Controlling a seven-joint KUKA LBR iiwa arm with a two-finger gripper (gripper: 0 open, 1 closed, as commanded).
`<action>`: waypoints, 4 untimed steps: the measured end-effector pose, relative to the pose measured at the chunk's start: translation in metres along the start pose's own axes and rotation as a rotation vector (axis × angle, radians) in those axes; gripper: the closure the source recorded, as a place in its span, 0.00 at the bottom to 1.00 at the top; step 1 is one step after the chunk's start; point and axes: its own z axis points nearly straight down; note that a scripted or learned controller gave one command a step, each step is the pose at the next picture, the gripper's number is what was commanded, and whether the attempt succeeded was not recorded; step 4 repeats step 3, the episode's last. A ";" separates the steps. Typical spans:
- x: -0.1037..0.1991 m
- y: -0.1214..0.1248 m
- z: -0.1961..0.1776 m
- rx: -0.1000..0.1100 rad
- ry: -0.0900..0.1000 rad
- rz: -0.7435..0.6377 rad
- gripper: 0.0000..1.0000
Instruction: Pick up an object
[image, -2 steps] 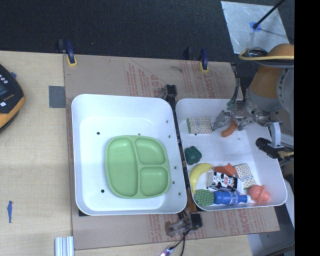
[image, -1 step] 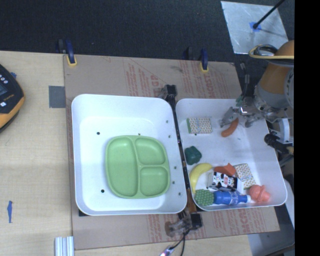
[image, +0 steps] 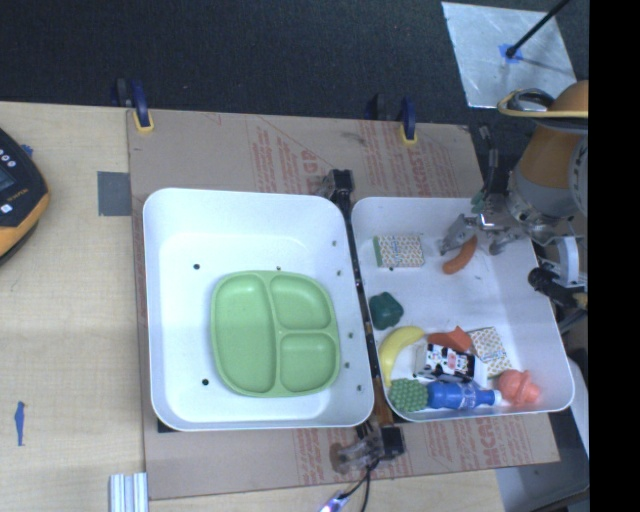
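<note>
**Orange sausage under the claw in the right bin**

Orange and short, a sausage-shaped toy (image: 459, 260) lies near the far end of the right bin (image: 530, 300), its long axis slanting from lower left to upper right. The gripper (image: 478, 228) hangs right above its upper end, metal fingers splayed wide apart; whether they touch the toy cannot be told, and nothing is clamped between them.

To the left of the toy lies a pale speckled packet (image: 399, 250). Nearer the camera sit a dark green lump (image: 385, 308), a yellow banana (image: 397, 347), a small cow-print box (image: 447, 361), a blue bottle (image: 460, 398) lying on its side, a green mesh piece (image: 407, 395) and a salmon-pink toy (image: 517, 388), crowded together in the near end of the bin.

The left bin (image: 180, 230) holds a light green divided plate (image: 273, 333). Both bins rest on a brown cardboard sheet (image: 250, 150), clipped at its far edge with blue clamps (image: 141, 108) to a pale wooden bench (image: 60, 330). Beyond the bench the floor is dark carpet (image: 250, 45).
</note>
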 end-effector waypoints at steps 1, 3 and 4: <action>0.000 0.000 0.000 0.000 0.000 0.000 0.00; 0.016 0.000 0.000 0.001 0.000 0.001 0.00; 0.016 0.000 0.000 0.001 0.000 0.001 0.00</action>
